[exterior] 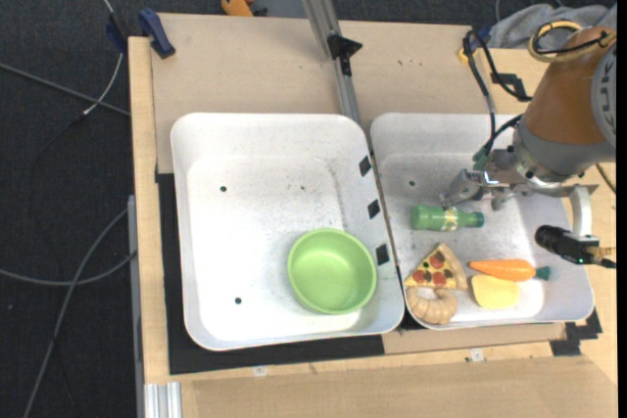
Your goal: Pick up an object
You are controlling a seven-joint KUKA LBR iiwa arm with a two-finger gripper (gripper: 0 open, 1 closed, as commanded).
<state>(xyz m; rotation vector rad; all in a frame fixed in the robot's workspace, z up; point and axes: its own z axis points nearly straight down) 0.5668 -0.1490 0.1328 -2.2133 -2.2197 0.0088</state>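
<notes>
In the right bin (392, 147), the green bottle (446, 218) lies on its side, long way pointing left to right, just below and a bit left of the gripper (468, 192), whose fingers look spread apart with nothing between them.

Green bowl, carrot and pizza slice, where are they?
green bowl (332, 270), camera view, its inside bottom.
carrot (502, 268), camera view, middle of its orange body.
pizza slice (437, 270), camera view, its topped middle.
</notes>
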